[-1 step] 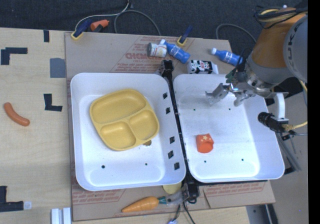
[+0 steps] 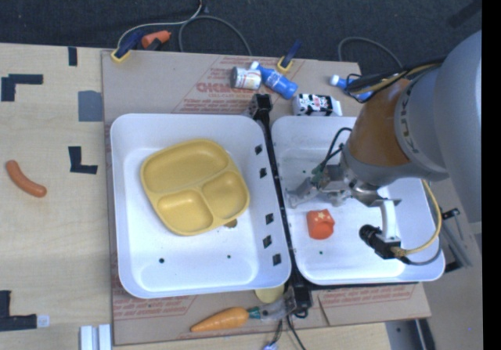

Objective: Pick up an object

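A small red-orange object (image 2: 319, 224) lies on the floor of the right white bin (image 2: 352, 270), near its middle left. My gripper (image 2: 304, 196) hangs low in that bin just above and slightly left of the red-orange object, close to the divider between the bins. Nothing shows in its grasp. The grey arm with its orange band (image 2: 380, 133) covers the bin's upper right part. In the left white bin (image 2: 133, 262) a yellow divided plate (image 2: 194, 185) lies flat, with a small dark thing peeking out at its lower right edge.
Outside the bins lie a carrot (image 2: 221, 319) at the front, a sausage (image 2: 25, 178) far left, and a white can (image 2: 246, 77), blue bottle (image 2: 279, 81) and black-and-white item (image 2: 317, 104) at the back. Clamps (image 2: 142, 42) and cables run along the rear edge.
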Controlling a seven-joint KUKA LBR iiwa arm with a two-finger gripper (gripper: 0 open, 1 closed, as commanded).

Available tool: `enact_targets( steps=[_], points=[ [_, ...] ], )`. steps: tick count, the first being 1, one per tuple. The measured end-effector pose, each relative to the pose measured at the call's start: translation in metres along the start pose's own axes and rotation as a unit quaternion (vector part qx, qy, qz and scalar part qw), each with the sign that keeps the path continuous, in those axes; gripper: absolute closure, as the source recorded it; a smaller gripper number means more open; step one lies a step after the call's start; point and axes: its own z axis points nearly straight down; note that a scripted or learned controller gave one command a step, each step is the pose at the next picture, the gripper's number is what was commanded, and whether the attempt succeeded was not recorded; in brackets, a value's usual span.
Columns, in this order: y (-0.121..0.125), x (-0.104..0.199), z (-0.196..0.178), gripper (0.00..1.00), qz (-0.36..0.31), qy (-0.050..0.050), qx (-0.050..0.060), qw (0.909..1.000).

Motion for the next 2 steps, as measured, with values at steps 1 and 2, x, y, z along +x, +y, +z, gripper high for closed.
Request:
enact_targets(
  steps=[1,2],
  points=[
    [-0.07,-0.006,-0.006,0.0,0.001,0.0,-0.002,1.0],
    [-0.019,0.0,-0.005,0.0,0.0,0.001,0.0,1.0]
  ],
)
